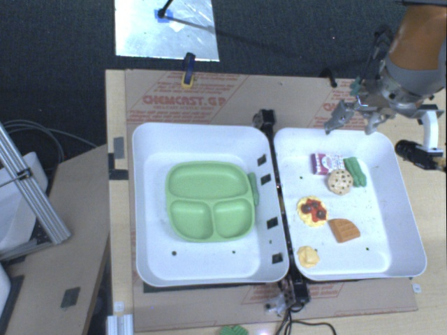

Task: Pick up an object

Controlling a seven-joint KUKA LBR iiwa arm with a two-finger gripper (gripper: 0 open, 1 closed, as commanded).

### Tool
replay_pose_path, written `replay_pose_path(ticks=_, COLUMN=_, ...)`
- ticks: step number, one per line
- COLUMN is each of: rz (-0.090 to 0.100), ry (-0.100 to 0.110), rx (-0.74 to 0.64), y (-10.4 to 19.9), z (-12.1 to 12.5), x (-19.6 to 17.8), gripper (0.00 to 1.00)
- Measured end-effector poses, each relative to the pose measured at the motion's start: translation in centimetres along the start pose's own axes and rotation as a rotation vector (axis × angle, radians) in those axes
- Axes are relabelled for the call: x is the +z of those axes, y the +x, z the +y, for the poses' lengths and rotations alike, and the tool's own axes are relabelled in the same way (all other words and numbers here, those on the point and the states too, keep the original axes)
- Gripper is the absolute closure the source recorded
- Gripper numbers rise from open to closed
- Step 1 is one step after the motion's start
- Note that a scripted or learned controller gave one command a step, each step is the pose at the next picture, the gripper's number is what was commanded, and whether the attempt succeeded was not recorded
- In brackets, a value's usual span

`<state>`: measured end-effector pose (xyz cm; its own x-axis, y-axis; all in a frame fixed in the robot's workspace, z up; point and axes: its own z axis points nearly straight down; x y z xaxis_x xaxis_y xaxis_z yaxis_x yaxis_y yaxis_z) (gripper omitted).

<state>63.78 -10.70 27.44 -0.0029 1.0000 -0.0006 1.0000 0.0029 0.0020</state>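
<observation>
My gripper (356, 119) hangs above the far rim of the right bin (401, 208), open, with nothing between its fingers. Below it in that bin lie a purple-and-white packet (323, 163), a green pickle-like piece (355, 171), a speckled cookie (340, 181), a small pizza with red topping (312, 211), a brown bread slice (343, 229) and a yellow lump (308, 256). All these objects are apart from the gripper, nearer the front.
The left bin (150, 187) holds a green divided tray (209, 201). Black clips run along the seam between the bins. A metal plate (166, 19) lies on the dark floor at the back. An aluminium frame (28, 194) stands at the left.
</observation>
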Motion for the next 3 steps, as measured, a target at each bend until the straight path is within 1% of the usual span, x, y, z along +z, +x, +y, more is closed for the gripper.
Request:
replay_pose_path(ticks=1, rz=0.001, ry=0.009, rx=0.005, y=-2.9, z=-4.2, x=8.4, gripper=0.00)
replay_pose_path(ticks=2, rz=0.002, ry=0.003, rx=0.004, y=-2.0, z=-6.7, x=19.4, gripper=0.00)
replay_pose_path(ticks=3, rz=0.003, ry=0.006, rx=0.002, y=1.9, z=-11.5, x=19.0, gripper=0.00)
